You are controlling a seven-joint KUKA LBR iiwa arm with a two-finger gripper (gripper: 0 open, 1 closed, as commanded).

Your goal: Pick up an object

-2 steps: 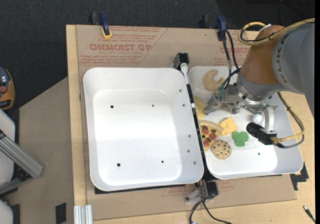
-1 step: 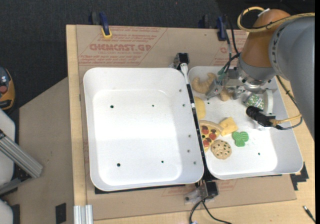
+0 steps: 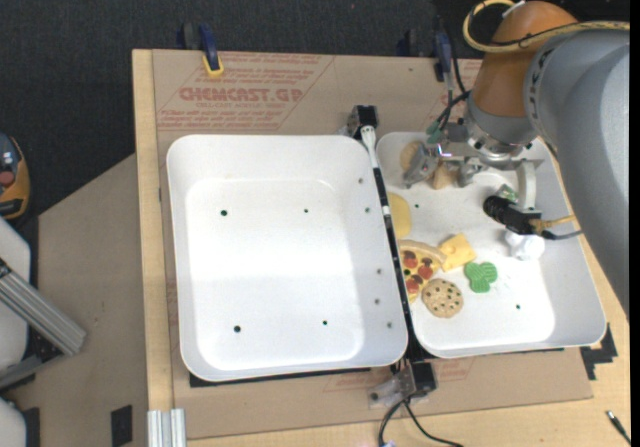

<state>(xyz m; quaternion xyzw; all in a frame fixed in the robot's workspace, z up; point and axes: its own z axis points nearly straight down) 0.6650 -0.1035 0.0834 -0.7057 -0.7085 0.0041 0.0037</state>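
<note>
The likeliest candidate for the pick is a small tan piece (image 3: pixel 412 165) lying in the far corner of the right bin (image 3: pixel 560 330), close to the wall that bin shares with its neighbour. The gripper (image 3: pixel 440 163) is down at that same far end of the right bin, just beside the tan piece and possibly touching it. Its tip is too cluttered to tell whether it is open or closed, or whether it has hold of anything. The arm probably sits there because the tan piece lies apart from the others, which makes it easier to reach. Toward the near side of the right bin lie a flat yellow piece (image 3: pixel 399 213), a pizza slice (image 3: pixel 420 263), a yellow block (image 3: pixel 458 251), a green toy (image 3: pixel 481 276) and a cookie (image 3: pixel 442 298). These are bunched closely, so a grasp there risks nudging neighbours. The left bin (image 3: pixel 200 265) lies alongside the right bin.
</note>
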